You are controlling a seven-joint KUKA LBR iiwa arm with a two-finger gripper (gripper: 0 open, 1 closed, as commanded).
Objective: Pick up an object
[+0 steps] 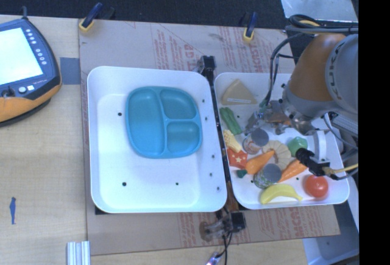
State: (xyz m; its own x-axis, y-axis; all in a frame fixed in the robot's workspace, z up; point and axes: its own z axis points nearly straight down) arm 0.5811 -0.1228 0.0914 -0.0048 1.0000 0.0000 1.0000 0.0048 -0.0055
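claw (266, 119) grip unclear; two carrots (261, 161), one banana (280, 195), one tomato (315, 186).

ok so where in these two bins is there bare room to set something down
The left bin has bare white floor all around the blue divided plate, widest between the plate and the near rim. The right bin is crowded: toy food packs its floor from the wedge to the banana and tomato, with the gripper over it.
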